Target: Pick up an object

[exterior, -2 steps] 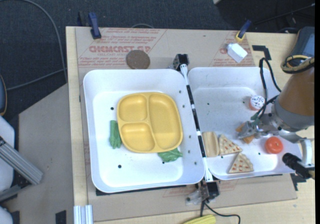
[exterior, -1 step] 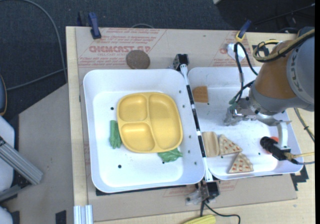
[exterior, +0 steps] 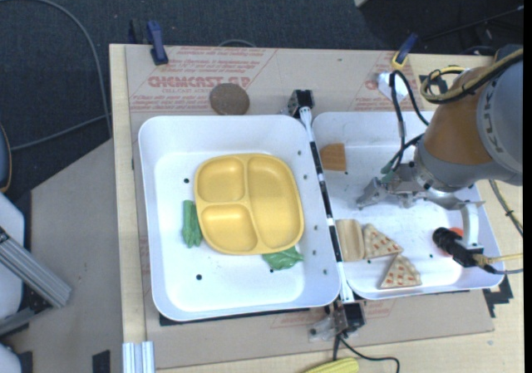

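Note:
My gripper [exterior: 395, 195] is low over the bare floor of the right bin [exterior: 366, 126], near its middle, and stands open with nothing between its fingers. A small brown square block [exterior: 333, 157] lies to its upper left by the bin's left wall. Toward the front of this bin lie a tan ridged piece [exterior: 349, 238] and two triangular toast-like pieces [exterior: 379, 242] [exterior: 401, 273]. None of them touches the gripper. The grey arm with its orange band [exterior: 457, 134] comes in from the right.
The left bin [exterior: 158, 197] holds a yellow divided plate [exterior: 248, 202], a green strip [exterior: 192, 223] at its left and a green leaf [exterior: 283, 259] at its front edge. A brown round disc [exterior: 229, 100] lies on the bench behind the bins. Blue clamps [exterior: 155, 41] [exterior: 404, 49] grip the board's back edge.

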Robot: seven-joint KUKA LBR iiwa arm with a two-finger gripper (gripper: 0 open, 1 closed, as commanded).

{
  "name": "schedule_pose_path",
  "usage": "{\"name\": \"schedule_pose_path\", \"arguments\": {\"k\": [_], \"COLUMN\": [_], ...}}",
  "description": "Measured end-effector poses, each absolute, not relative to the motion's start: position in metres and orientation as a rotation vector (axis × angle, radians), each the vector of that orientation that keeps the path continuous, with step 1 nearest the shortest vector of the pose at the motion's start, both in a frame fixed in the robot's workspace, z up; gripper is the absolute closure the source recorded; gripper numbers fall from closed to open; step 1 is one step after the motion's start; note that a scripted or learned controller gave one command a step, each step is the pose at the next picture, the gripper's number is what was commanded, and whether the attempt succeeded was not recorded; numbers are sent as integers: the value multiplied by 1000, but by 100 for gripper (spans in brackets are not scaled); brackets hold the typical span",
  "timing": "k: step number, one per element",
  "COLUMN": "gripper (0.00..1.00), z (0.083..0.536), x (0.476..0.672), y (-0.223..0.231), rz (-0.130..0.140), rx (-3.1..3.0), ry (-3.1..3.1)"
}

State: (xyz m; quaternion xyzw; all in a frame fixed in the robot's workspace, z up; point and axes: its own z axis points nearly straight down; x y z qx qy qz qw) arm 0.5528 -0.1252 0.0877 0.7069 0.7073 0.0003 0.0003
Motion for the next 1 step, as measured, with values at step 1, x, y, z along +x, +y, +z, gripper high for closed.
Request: {"name": "schedule_pose_path", "arguments": {"k": [1], "gripper": [0], "z": [84], "x": [491], "y": [-96], "rz": [-1], "rx": [2225], "ry": [2222]}}
